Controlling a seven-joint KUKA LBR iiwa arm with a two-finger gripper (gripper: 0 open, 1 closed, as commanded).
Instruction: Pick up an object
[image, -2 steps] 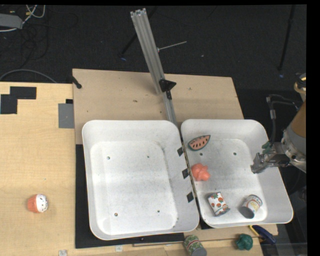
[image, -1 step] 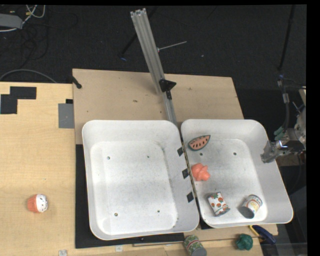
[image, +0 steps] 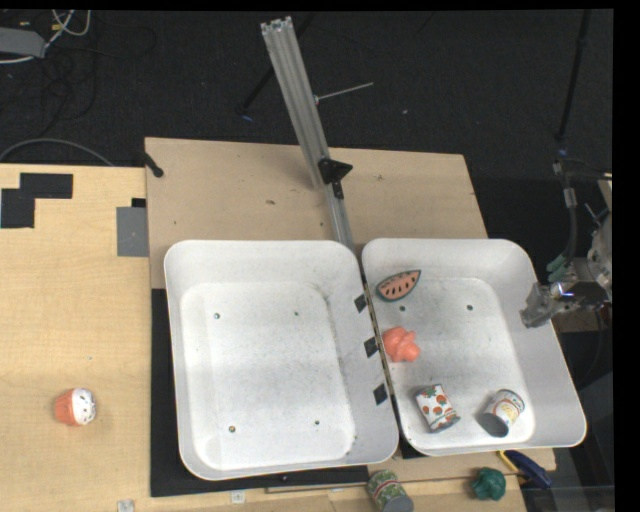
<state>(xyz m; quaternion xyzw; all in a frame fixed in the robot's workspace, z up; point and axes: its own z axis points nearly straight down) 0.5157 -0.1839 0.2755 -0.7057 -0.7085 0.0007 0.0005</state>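
The right bin (image: 520, 265) holds several small objects. A watermelon slice (image: 398, 285) lies near its far left corner, and an orange-red lumpy toy (image: 401, 344) sits at its left wall. Toward the front are a small white box with red spots (image: 436, 407) and a tipped can (image: 503, 411). My gripper (image: 541, 306) hovers over the right rim of this bin, well to the right of all the objects and touching none of them. Nothing shows held in it.
The left bin (image: 180, 300) lies beside the right one, joined by black clips (image: 372, 346). A slanted metal rail (image: 305, 110) rises behind the bins. An orange and white ball (image: 75, 407) rests on the left table. A can (image: 388, 490) and a green toy (image: 489, 484) lie in front of the bins.
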